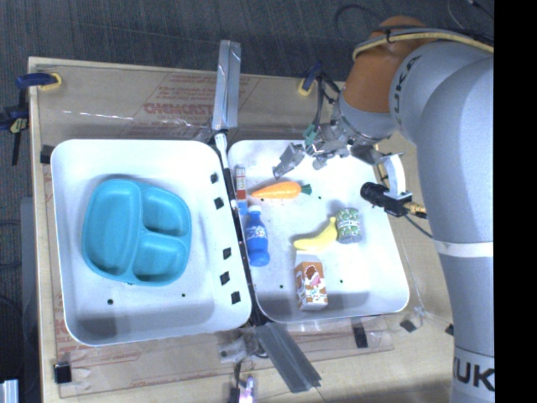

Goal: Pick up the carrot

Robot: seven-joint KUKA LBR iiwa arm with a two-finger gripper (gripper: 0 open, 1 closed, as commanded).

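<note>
An orange carrot [277, 191] with a green tip lies on its side in the right bin [377, 288], near the bin's far left part. My gripper [304, 159] hangs just beyond and a little to the right of the carrot, above the bin's far edge. Its fingers stand open, with nothing between them. One fingertip [286, 164] is close above the carrot's middle, apart from it.
In the right bin lie a blue bottle [256, 238], a yellow banana [316, 237], a green can [348, 225] and a small juice carton [311, 284]. A thin tube [240, 181] rests by the divider. The left bin [92, 321] holds a blue divided tray [138, 229].
</note>
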